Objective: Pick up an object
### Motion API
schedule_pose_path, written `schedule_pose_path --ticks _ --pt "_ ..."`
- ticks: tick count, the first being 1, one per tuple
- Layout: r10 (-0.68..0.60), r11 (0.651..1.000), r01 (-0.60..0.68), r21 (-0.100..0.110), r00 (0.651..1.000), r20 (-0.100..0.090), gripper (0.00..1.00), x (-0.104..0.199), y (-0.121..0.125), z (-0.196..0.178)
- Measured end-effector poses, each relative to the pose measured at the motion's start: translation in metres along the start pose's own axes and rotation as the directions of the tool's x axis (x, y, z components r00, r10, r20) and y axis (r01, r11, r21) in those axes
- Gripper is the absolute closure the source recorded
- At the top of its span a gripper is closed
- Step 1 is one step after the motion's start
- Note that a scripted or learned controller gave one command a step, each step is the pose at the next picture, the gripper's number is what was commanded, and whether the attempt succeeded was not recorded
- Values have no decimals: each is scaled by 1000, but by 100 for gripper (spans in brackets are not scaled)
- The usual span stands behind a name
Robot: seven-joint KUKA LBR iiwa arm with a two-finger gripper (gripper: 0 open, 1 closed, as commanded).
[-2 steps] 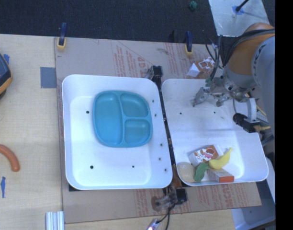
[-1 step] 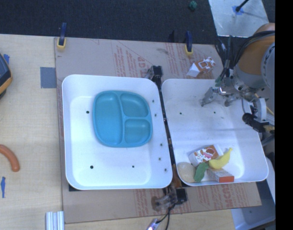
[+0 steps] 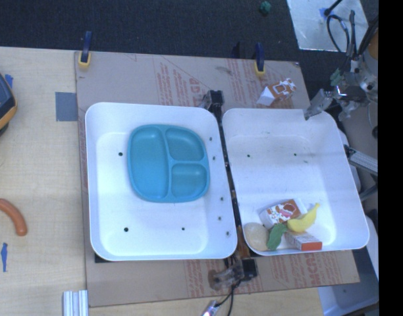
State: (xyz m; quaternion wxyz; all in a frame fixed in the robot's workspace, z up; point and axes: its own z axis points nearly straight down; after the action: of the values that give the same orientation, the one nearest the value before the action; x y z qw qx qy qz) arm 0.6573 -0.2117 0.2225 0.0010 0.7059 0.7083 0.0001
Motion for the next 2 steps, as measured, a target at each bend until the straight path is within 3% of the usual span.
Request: schedule_pose_path --ticks 1,2 --pt "1 1000 -1 3 1000 -2 0 0 -44 -43" --pt "-3 1000 3 6 1000 -1 0 1 -9 69"
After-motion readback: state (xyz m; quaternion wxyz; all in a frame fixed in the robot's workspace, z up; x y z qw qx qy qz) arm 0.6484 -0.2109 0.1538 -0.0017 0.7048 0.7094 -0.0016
